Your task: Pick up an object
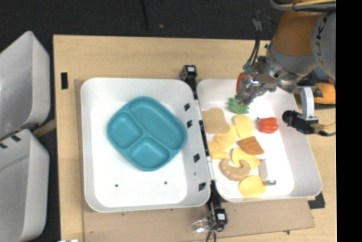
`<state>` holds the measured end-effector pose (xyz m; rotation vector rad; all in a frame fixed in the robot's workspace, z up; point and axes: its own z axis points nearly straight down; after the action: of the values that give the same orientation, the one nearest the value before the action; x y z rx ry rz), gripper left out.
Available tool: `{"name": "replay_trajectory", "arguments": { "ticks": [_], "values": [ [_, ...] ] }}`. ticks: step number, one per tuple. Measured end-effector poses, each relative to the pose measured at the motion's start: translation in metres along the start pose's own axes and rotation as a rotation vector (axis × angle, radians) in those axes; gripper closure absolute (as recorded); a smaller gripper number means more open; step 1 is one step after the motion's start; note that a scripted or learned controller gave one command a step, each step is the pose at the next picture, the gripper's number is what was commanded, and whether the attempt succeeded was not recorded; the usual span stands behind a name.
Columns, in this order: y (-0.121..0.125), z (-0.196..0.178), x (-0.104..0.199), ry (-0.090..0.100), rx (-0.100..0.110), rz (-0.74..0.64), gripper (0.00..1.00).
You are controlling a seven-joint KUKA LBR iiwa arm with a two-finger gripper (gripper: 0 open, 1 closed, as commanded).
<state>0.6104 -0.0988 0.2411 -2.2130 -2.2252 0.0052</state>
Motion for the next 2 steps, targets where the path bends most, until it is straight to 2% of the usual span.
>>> {"name": "replay_trajectory", "arguments": {
  "ticks": [2],
  "values": [
    [-0.006, -0.006, 0.093, 0.001, 0.000, -0.002, 1.00]
  ]
}}
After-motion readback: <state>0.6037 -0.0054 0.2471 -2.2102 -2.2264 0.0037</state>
